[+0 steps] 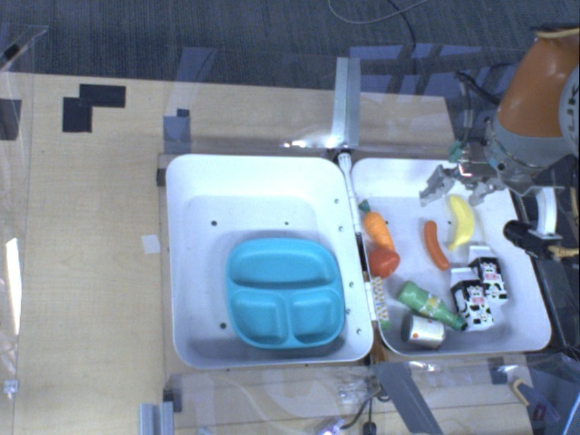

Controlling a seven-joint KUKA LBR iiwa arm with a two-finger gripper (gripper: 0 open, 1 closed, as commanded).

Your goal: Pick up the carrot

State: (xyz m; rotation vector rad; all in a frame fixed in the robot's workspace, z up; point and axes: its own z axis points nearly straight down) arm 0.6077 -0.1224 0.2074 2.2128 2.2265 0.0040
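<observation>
- Gripper (460, 181): at the end of the grey arm with its orange band (535, 84), poised over the far part of the right bin (535, 333). Its two fingers (437, 183) are spread wide apart, nothing between them; the tips sit just above the upper end of the banana, and contact cannot be judged.
- Carrot (378, 229): orange with a green top, lying at the left side of the right bin, close to the dividing wall — well apart from the gripper.
- Red item (384, 262): rounded, touching the carrot's lower end.
- Banana (461, 222): yellow, near the bin's middle, directly below the gripper.
- Orange sausage-shaped item (436, 245): just left of the banana.
- Green bottle (429, 303): lying tilted toward the near wall.
- Metal can (423, 331): on its side, just beside the green bottle.
- Black-and-white patterned pieces (480, 294): at the right side of the bin.
- Left bin (208, 188): holds a blue compartment tray (285, 290).
- Bench (91, 270): pale wood, black tape marks (91, 105) at far left.
- Floor (227, 12): dark carpet beyond the bench — a thin cable (399, 12) trails across it.
</observation>
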